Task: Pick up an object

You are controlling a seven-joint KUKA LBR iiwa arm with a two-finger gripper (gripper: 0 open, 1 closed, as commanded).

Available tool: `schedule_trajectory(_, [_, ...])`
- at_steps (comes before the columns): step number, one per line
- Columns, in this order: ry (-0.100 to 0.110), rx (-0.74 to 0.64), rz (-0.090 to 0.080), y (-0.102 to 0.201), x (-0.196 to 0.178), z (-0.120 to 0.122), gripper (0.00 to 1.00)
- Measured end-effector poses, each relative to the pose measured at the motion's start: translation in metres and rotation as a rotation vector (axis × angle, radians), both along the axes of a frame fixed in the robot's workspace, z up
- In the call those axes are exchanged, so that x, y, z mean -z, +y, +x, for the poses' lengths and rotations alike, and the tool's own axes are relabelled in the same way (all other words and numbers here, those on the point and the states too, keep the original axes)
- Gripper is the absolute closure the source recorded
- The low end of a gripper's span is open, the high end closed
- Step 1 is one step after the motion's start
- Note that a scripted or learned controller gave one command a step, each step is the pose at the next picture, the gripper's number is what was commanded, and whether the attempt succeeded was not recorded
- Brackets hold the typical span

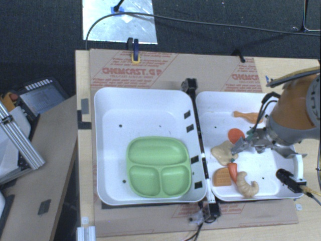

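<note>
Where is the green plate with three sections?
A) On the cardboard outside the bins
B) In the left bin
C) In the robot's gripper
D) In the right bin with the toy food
B. The green plate lies flat in the left bin, toward its near side, while the toy food sits in the right bin where the gripper is.

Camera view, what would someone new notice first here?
Probably the green divided tray, sitting alone in the left bin. Next, the grey arm with its orange band, reaching into the right bin, its gripper low over a cluster of toy foods: a red tomato, a carrot and a shrimp.
</note>
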State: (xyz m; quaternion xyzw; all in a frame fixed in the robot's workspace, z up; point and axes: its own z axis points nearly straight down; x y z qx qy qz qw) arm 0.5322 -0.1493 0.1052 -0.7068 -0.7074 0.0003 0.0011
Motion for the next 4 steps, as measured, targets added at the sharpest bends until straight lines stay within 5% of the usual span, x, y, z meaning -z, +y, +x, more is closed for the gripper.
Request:
schedule_trajectory(1, [-0.005,-0.001,-0.003,-0.001,-0.013,0.001,1.0])
schedule_trajectory(4, [-0.01,-0.003,-0.004,0.001,-0.177,0.005,1.0])
